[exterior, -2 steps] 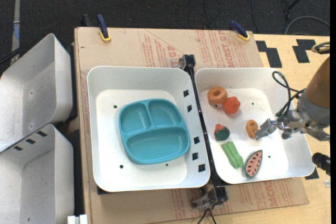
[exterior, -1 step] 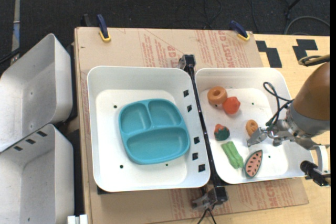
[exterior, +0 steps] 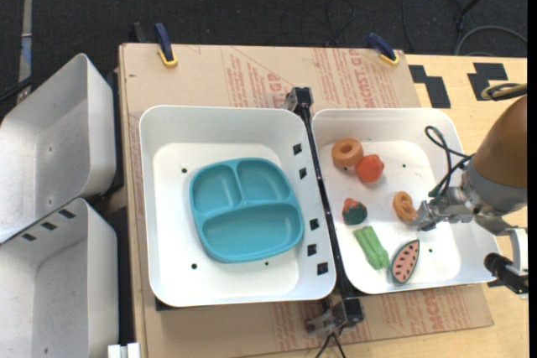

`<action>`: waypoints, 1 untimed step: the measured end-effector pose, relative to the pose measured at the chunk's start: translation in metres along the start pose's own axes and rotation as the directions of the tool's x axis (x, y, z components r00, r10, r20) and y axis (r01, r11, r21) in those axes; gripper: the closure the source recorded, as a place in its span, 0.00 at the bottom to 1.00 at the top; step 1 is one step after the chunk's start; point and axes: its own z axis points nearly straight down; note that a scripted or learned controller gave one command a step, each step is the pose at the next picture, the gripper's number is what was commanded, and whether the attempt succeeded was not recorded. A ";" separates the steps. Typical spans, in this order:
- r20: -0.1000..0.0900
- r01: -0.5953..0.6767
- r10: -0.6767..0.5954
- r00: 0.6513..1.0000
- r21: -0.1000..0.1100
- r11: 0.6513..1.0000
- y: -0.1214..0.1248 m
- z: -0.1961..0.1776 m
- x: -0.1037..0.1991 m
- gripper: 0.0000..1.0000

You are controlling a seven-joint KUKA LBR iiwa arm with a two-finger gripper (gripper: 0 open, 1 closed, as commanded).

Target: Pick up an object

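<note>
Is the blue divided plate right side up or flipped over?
Right side up: the blue divided plate shows three hollow compartments facing upward in the left bin.

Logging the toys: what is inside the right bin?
The right bin holds two doughnuts, a red piece, a green-red piece, a green pod and a watermelon slice. The arm covers its right side.

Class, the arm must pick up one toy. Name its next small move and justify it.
Probably a short lowering onto the small orange ring-shaped toy: the gripper sits right beside it in the right white bin, nearer than the watermelon slice toy.
</note>
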 end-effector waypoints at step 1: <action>0.001 0.005 -0.005 1.000 -0.003 1.000 -0.001 -0.045 0.008 1.00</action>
